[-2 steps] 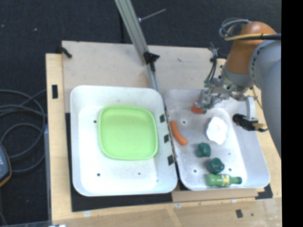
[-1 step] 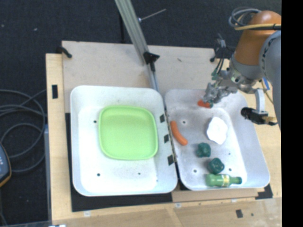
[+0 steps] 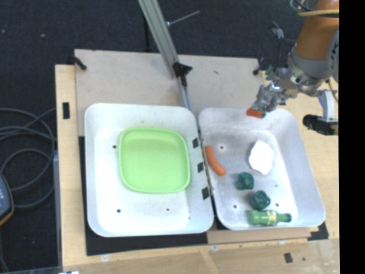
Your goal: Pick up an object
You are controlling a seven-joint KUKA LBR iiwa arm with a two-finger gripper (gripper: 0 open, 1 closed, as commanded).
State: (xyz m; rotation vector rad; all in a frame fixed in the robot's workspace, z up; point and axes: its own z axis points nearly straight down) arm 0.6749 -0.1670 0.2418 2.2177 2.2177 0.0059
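Note:
My gripper [image 3: 258, 111] hangs over the far rim of the right bin [image 3: 302, 153], reaching in from the upper right. A small orange-red piece [image 3: 254, 113] sits at its fingertips, and the fingers look shut on it. Lower in the same bin lie an orange carrot-like stick [image 3: 215, 160] near the left wall, a white lump [image 3: 261, 157], two dark green lumps [image 3: 246, 180] [image 3: 260, 199], and a green bottle [image 3: 268, 217] on its side near the front wall.
The left bin [image 3: 102, 198] holds a light green square plate [image 3: 154, 160]. A slanted metal pole [image 3: 162, 33] rises from between the bins at the back. Cables lie on the dark floor at the left.

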